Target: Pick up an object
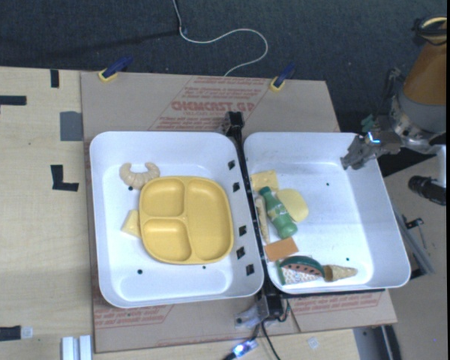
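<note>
My gripper (357, 157) hangs over the far right rim of the right bin (345, 223), with nothing between its fingers. In that bin's left part lie a green bottle (277, 213), a yellow lemon-like piece (295, 205), a pale yellow block (265, 180), an orange block (280, 248), a watermelon slice (301, 269) and an ice-cream cone (340, 272). All of them lie well to the left of and nearer than the gripper. The left bin (109, 223) holds a yellow divided plate (186, 218), a beige croissant-like piece (137, 174) and a yellow wedge (130, 223).
Both bins stand on a cardboard sheet (202, 103) held by clips at its far edge. A white cable (225, 36) runs over the dark floor behind. The right half of the right bin shows bare white floor.
</note>
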`<state>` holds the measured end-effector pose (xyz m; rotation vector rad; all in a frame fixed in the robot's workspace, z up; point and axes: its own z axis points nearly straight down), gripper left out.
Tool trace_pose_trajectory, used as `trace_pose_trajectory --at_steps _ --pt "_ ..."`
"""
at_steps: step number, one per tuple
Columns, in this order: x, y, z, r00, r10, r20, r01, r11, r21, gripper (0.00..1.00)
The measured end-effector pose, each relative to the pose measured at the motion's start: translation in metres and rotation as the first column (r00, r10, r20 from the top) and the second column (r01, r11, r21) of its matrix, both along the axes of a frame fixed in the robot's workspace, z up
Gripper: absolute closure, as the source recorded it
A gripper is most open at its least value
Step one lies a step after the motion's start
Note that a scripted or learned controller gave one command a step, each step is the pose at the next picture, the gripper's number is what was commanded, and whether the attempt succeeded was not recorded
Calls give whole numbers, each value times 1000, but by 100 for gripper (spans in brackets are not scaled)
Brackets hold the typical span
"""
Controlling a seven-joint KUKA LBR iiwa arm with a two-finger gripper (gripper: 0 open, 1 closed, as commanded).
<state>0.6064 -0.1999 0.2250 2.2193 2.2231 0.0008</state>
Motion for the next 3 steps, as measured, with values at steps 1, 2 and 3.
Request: trace_pose_trajectory --at_steps 1,2,3 --pt "-11 45 6 1000 3 -1 -3 1000 1 100" --pt "-38 100 8 1000 4 -4 -4 1000 2 100" --pt "-57 162 3 1000 5 -5 -5 1000 2 100"
